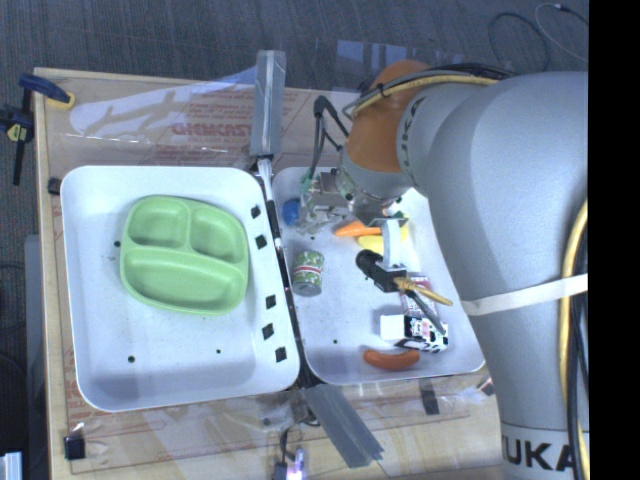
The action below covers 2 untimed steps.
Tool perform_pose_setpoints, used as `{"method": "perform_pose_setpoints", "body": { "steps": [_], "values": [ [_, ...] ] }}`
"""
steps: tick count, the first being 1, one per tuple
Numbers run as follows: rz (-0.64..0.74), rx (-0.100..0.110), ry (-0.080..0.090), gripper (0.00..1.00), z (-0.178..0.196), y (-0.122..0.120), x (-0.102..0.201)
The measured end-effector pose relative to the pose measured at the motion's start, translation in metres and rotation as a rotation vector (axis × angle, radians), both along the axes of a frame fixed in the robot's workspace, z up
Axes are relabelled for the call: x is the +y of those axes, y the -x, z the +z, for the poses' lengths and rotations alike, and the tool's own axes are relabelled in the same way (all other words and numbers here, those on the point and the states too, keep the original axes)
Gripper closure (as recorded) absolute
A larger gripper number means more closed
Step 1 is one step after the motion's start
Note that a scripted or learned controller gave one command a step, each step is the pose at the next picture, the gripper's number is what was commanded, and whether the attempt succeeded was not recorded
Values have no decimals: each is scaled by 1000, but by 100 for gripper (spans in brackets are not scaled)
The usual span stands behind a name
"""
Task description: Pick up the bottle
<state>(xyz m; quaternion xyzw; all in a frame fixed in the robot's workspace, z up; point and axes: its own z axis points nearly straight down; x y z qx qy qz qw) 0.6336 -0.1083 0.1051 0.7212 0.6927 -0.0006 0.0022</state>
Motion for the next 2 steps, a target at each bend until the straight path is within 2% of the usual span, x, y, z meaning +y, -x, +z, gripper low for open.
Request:
{"method": "perform_pose_setpoints", "body": {
  "steps": [1,2],
  "values": [
    [188,3,-4,100,147,-20,41],
    [758,2,0,100,255,7,-19]
  ]
}}
